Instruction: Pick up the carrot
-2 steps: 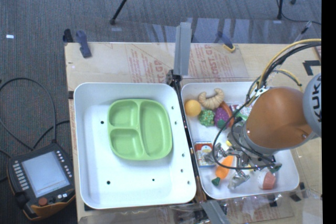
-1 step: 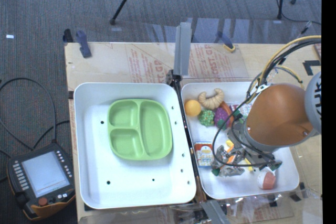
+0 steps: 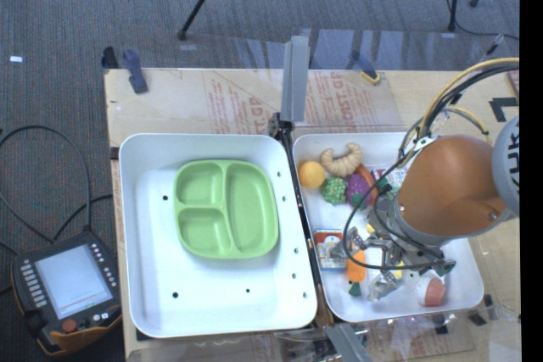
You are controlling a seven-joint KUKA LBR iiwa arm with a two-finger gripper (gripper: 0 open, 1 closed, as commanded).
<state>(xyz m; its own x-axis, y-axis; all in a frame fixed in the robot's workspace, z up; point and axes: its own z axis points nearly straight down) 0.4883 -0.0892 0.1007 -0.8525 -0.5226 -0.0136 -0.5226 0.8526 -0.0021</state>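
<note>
The carrot (image 3: 356, 265) lies in the right bin (image 3: 471, 288), near its front. The gripper (image 3: 371, 263) is right over it, with the fingers apart on each side. They are not squeezing it yet. A small card (image 3: 328, 249) sits just beside the carrot. The carrot is smooth, so I think it could slip out or roll when the fingers close.

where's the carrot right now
The carrot lies in the right bin, toward its near left part, right beside the gripper and just right of a small printed packet.
</note>
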